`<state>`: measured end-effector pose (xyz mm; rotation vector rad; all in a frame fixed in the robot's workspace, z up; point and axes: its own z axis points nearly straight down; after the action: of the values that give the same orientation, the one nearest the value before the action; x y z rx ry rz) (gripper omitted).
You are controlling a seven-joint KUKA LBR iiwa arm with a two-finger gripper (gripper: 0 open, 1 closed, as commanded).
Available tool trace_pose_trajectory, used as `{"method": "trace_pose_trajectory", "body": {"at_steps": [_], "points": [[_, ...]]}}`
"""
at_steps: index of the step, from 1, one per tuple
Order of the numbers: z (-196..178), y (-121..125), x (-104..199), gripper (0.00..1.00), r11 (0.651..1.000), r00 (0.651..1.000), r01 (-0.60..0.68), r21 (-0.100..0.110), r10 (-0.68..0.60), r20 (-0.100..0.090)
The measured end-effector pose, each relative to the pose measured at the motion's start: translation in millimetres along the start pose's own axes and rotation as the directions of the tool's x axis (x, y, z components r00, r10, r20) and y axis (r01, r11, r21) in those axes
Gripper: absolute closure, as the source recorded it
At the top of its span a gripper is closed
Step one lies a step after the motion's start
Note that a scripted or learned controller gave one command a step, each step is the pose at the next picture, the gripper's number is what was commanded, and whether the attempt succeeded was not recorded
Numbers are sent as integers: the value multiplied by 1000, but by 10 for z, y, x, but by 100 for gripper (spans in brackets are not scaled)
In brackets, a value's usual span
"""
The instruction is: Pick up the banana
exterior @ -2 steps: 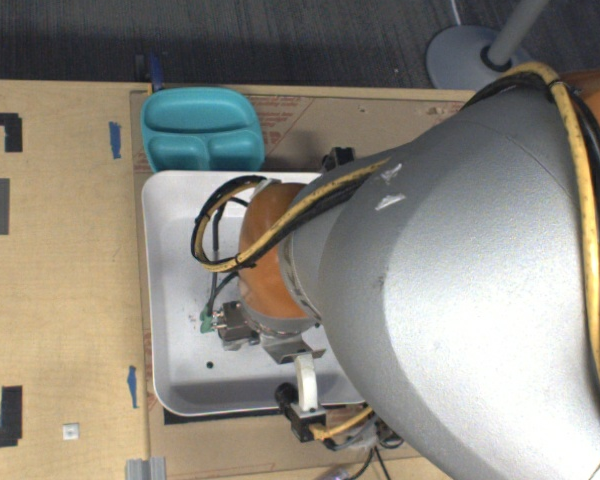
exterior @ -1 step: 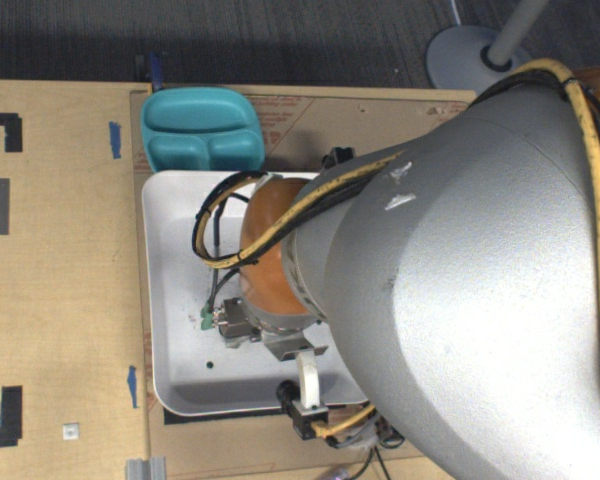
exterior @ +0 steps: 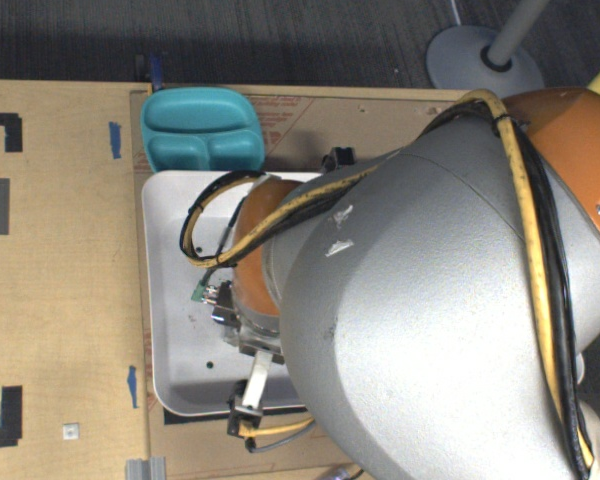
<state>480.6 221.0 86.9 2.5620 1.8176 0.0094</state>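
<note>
The arm (exterior: 430, 298) hung low over the bin (exterior: 165, 268) and hid most of it. I could not tell if the gripper (exterior: 216, 304) was open or shut, or where the banana lay near it. The pick looked not done.

My end effector (exterior: 223, 303) hangs over the bin (exterior: 172, 258) on the counter (exterior: 60, 268). My arm (exterior: 430, 298) covers the bin's right side. A tray (exterior: 202, 128) sits just behind the bin.

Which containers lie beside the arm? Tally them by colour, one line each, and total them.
Teal: 1, moulded tray
White: 1, bin
Total: 2
</note>
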Motion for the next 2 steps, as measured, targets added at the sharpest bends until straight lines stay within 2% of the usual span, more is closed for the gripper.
{"method": "trace_pose_trajectory", "body": {"at_steps": [1,2], "points": [[10,21,24,100,867,867,498,6,-498,4],[-87,20,28,100,867,867,498,6,-498,4]]}}
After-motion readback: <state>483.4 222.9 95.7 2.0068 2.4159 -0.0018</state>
